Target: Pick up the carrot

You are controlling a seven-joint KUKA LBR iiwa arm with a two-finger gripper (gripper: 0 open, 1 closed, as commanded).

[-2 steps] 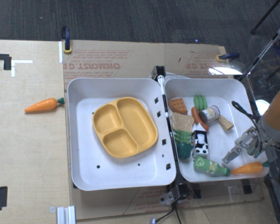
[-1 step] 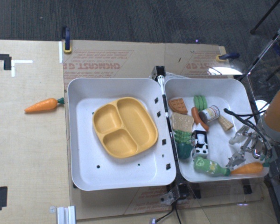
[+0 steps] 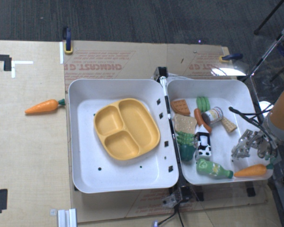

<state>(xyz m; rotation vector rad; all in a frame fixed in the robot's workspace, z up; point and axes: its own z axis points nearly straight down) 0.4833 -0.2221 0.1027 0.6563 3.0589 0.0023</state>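
Orange carrot [image 3: 250, 170], tapered, lying in right bin [image 3: 236, 86].

The arm [image 3: 280, 115] runs off the right edge, only a blurred orange patch of it showing. The gripper [image 3: 252, 145] is a grey tangle, too blurred to read its fingers. The carrot's [image 3: 251, 170] green end at the right bin's near right corner is hard to make out.
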